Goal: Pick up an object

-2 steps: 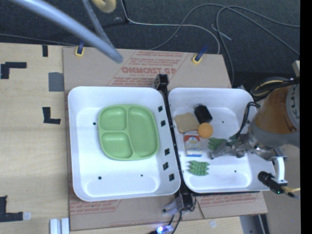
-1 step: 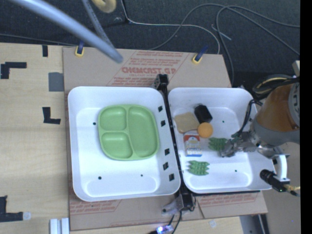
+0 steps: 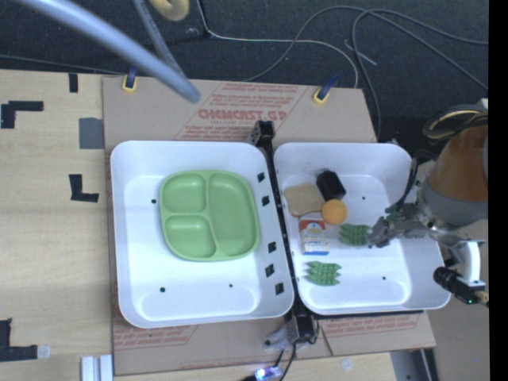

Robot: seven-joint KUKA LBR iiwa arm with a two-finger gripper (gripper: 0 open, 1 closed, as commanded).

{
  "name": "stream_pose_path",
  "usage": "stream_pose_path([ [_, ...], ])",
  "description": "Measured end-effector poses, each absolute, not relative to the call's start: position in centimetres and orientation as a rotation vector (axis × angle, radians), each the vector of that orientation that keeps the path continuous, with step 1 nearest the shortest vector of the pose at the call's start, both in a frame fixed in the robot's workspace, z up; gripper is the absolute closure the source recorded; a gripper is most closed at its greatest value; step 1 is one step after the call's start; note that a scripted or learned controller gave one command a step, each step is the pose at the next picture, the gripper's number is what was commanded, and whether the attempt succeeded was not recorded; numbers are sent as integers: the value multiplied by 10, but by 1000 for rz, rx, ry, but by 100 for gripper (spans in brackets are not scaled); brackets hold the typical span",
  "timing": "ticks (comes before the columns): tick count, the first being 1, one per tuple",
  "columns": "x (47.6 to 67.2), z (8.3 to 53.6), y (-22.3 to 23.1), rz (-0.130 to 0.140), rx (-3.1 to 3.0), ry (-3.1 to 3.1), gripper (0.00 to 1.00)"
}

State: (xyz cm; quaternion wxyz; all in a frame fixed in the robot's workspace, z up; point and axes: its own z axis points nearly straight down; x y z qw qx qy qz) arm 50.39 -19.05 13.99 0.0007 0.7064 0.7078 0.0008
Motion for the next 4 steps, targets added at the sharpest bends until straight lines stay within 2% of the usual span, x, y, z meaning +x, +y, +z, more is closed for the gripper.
stream_pose_path([
  [2, 501, 237, -184, 3, 2216, 2221, 100],
  [4, 499, 245, -84, 1, 2215, 2230, 100],
])
